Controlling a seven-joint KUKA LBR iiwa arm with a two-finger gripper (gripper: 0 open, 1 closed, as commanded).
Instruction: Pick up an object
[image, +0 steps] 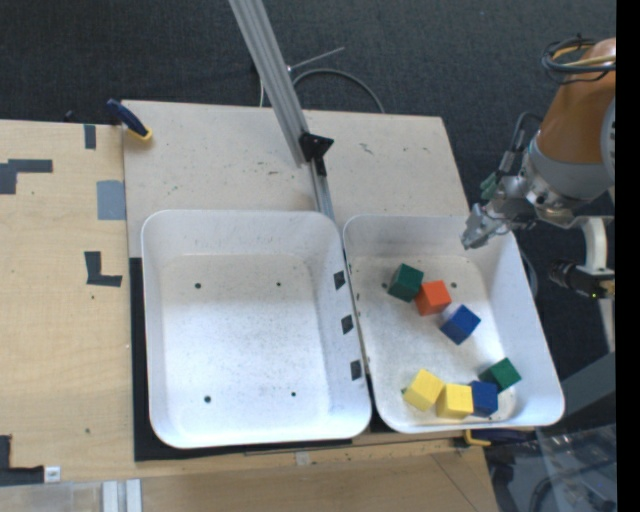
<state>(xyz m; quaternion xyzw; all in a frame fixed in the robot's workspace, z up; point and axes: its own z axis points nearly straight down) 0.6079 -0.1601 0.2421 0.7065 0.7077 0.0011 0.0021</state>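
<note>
The right bin (520, 290) holds several small blocks. A dark green block (405, 283) touches an orange one (433, 297), and a blue block (460, 324) lies just below them. Along the bin's near edge sit two yellow blocks (425, 389) (457, 400), another blue block (484, 397) and a small green block (501, 374). My gripper (477, 231) hangs over the bin's far right corner, above and to the right of the green and orange blocks. I see nothing between its fingers.
The left bin (160, 300) stands beside the right one, with a raised divider between them. A slanted metal rail (280, 85) runs across the bench behind the bins. A blue and yellow clamp (130, 119) lies at the far left.
</note>
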